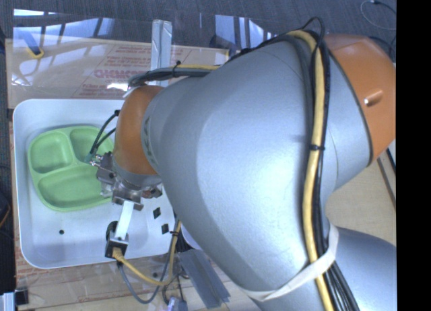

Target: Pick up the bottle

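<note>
The tool [112, 172] hangs at the green divided tray's [52, 161] edge in a white bin [67, 249]; whether it is wide or narrow cannot be told.

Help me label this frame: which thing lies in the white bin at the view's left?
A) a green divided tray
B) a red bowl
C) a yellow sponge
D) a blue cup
A: a green divided tray lies in the white bin, its right side partly covered by the arm.
</note>
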Controlling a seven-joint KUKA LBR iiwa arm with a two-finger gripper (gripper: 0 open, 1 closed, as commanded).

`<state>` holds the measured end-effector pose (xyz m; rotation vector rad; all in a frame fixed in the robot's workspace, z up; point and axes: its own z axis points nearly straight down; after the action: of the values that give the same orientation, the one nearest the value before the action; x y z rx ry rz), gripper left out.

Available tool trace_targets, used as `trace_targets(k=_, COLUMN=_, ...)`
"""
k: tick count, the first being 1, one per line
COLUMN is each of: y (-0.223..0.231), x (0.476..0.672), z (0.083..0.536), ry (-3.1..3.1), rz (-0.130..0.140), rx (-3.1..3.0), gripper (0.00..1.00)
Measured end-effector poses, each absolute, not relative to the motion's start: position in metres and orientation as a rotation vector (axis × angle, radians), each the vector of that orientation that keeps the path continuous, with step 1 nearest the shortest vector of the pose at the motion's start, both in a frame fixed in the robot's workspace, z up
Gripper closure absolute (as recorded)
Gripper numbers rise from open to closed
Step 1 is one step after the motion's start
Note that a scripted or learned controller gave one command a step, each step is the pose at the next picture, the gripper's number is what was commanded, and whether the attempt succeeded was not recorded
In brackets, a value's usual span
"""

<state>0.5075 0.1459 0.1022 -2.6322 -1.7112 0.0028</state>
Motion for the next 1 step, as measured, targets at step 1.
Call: trace_targets(k=1, y=0.2109, x=0.5204, z=0.21, ry=-1.68, rz=0.018, rx=-2.657, gripper=1.0)
